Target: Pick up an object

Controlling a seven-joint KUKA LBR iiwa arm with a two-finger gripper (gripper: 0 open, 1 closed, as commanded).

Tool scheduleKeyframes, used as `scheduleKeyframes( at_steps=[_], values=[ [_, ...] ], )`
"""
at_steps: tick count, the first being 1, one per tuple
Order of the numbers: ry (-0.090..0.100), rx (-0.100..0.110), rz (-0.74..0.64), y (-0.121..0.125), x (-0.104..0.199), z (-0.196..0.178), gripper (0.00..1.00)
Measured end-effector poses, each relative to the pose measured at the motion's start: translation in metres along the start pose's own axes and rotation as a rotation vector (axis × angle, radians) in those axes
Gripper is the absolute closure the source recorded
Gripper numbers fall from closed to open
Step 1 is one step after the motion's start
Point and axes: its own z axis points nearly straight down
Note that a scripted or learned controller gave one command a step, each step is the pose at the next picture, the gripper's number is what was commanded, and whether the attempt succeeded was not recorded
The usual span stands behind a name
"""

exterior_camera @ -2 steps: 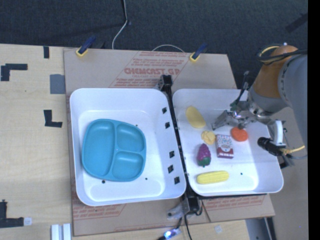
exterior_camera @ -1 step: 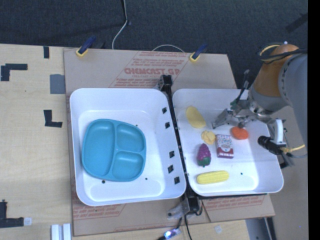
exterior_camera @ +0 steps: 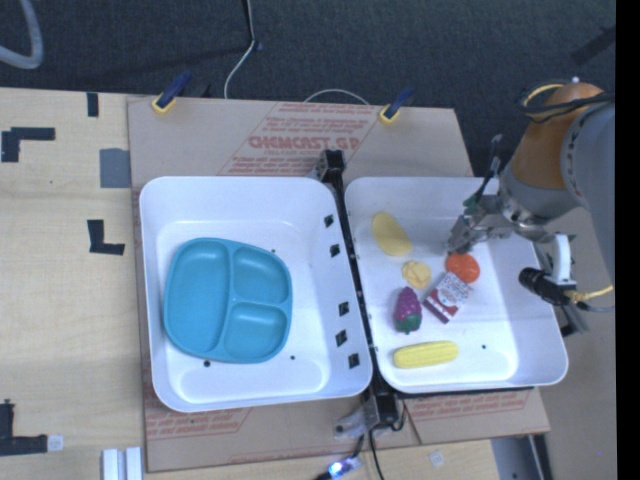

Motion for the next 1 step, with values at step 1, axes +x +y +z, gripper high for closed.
scheduleKeyframes(
  at_steps=[1],
  values=[
    [0.005, 0.005, 0.002, 0.0093, -0.0062, -0.0567, 1.00]
  ],
)
